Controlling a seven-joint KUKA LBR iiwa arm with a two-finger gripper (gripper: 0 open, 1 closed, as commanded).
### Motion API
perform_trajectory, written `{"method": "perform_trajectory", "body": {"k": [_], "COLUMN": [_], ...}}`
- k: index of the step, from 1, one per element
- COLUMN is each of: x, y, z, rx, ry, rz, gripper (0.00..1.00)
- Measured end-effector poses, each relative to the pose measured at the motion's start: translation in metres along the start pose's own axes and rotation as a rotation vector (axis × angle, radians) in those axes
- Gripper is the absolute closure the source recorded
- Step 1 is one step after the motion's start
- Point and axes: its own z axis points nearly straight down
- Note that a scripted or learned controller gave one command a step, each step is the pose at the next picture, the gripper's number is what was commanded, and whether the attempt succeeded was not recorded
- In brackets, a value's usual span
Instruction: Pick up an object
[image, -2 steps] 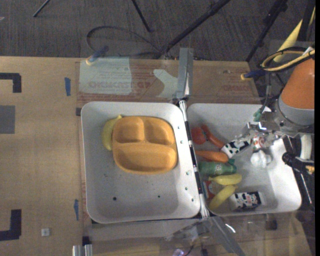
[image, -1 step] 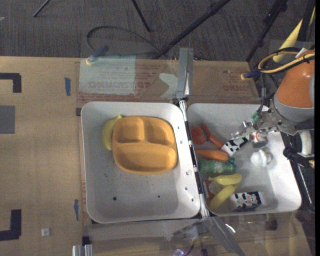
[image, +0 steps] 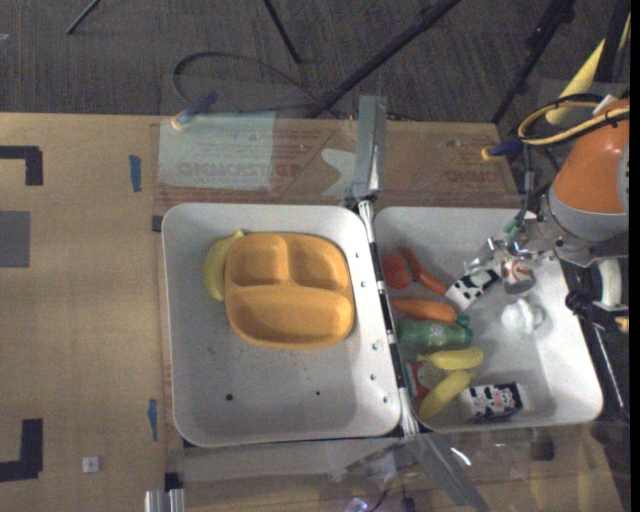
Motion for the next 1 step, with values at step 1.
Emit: {"method": "perform_trajectory", "body": {"k": [1], "x": [0.0222], "y": [-0.0211], "z": [-0.0812], "rx": [0.038], "ry": [0.006], "rz": [0.014], "gripper": [0.00]}}
